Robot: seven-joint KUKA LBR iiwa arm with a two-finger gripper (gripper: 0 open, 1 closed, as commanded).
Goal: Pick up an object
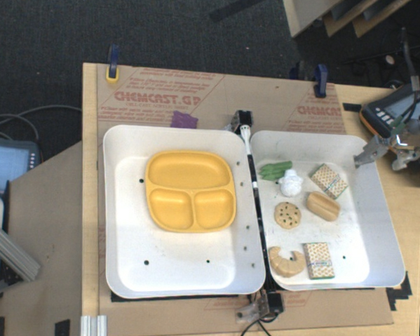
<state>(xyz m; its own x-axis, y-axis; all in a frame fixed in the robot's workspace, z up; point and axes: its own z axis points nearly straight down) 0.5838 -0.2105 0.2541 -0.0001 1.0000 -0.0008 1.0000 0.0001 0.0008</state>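
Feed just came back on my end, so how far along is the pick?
Nothing looks picked yet. The gripper sits at the right bin's far right rim, with nothing visibly held. The cookie, bread roll, green piece and two patterned packets all lie in that bin. The yellow tray sits in the left bin. The whole grasp and lift remain.

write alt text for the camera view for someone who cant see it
Two shallow white bins sit side by side: the left bin holds a yellow divided plate, the right bin holds a cookie, bread roll, green item and two small boxes.
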